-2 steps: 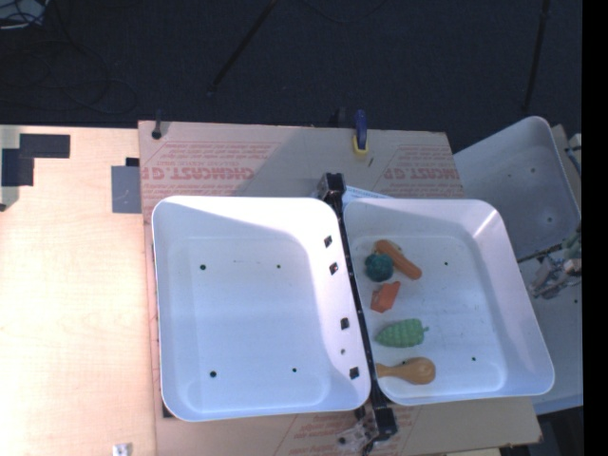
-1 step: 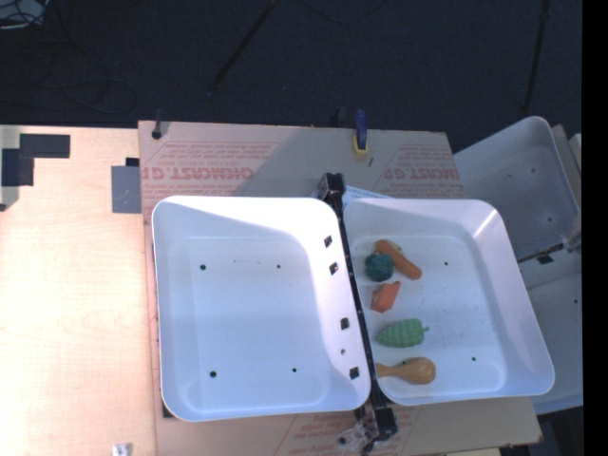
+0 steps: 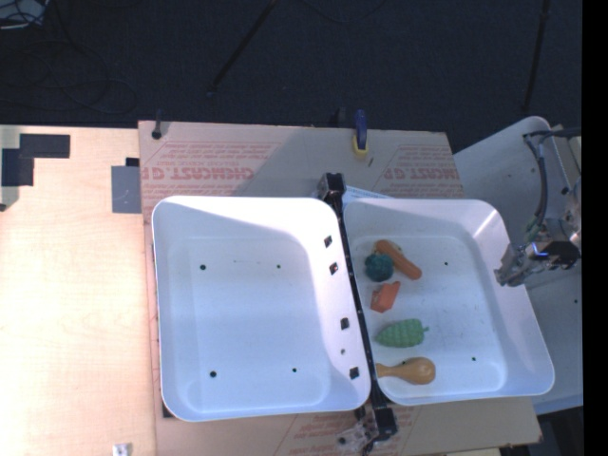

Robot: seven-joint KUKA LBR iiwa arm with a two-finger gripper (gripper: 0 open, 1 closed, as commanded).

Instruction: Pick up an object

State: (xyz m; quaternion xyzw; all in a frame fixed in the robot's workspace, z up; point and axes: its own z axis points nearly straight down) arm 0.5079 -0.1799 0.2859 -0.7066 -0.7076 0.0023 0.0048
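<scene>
Five small toys cluster along the right bin's [image 3: 494,231] left side, while the gripper [image 3: 518,269], its grasp state impossible to tell, sits near the right rim; approaching the isolated green toy [image 3: 400,332] from directly above seems wisest.

The arm [image 3: 560,174] reaches in from the right edge, cables trailing along it, wrist angled down and leftward. At its tip the hand [image 3: 508,272] hangs low; its small fingers are too blurred to read.
</scene>
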